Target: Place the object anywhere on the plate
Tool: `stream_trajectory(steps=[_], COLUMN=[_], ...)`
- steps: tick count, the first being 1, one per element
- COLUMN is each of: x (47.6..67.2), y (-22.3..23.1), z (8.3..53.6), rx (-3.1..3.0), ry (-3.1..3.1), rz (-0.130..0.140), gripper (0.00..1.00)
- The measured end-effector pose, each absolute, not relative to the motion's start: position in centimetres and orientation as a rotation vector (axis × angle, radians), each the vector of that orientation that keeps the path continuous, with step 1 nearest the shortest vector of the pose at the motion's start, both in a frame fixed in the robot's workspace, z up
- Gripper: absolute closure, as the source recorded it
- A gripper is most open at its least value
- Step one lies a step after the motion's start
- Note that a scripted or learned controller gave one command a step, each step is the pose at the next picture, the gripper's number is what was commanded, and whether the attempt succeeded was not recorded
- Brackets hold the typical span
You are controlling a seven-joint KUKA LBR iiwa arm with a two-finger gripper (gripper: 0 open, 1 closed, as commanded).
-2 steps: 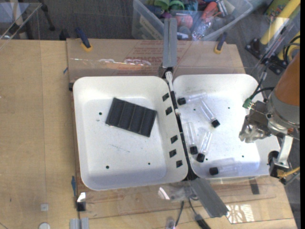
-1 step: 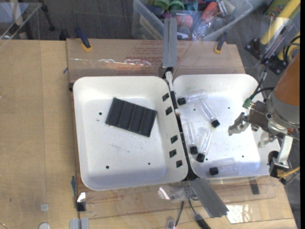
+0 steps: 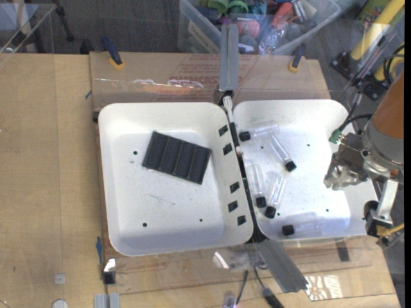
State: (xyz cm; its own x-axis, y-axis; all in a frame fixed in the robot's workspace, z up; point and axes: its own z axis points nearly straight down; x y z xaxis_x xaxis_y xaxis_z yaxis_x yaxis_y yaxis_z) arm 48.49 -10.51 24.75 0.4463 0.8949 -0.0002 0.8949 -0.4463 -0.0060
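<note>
1. The left bin holds a dark ribbed plate, a flat rectangle lying near the bin's middle, a little toward the far side. Its long axis runs from upper left to lower right at a slight tilt.
2. The right bin holds several clear tubes with black caps, scattered and lying flat. They point different ways: one near the far left corner lies almost crosswise, another slants toward the near right, and two by the divider run roughly front to back. One more lies along the near wall.
3. The gripper hangs over the right bin's right edge, apart from the tubes. Whether the jaws are open or closed cannot be told.
4. A clear crate of coloured items stands beyond the table.
</note>
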Motion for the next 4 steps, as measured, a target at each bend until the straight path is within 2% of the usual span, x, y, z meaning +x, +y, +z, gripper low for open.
stream_trajectory(steps=[1, 2, 3, 4], x=[48.5, 48.5, 48.5, 48.6], y=[-10.5, -10.5, -10.5, -10.5], z=[24.8, 25.7, 25.7, 26.6], rx=[-2.667, -2.666, -2.666, -2.665], ry=[-1.650, -1.651, -1.651, -1.652], rz=[0.005, 0.006, 0.007, 0.008], gripper=[0.00, 1.00, 0.00, 1.00])
